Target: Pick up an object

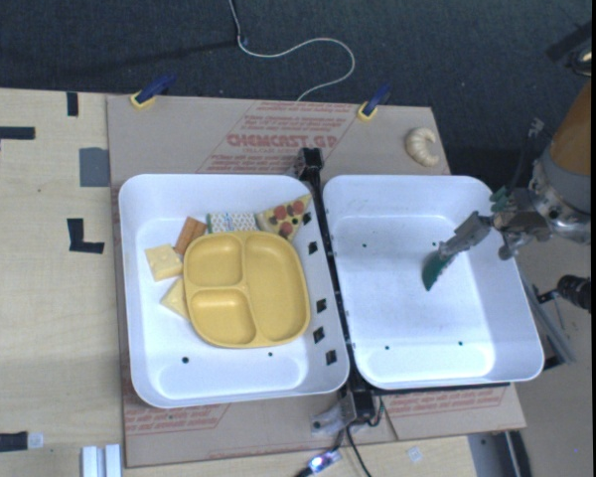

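Note:
My gripper [447, 256] reaches in from the right over the right bin [417, 361], slanting down towards its middle. A small dark teal object [433, 272] sits at the fingertips, pinched between them and just above the bin floor. In the left bin [144, 266] a yellow divided plate [246, 288] lies in the middle. Around its upper left edge are pale yellow cheese-like pieces [164, 262], an orange cracker-like piece [189, 234], a patterned flat item [230, 222] and a toy pizza slice [286, 214].
Both bins rest on a cardboard sheet [268, 137] held by two clamps [153, 89] at its far edge. A beige lump [424, 145] lies on the cardboard behind the right bin. A white cable [298, 53] loops at the back.

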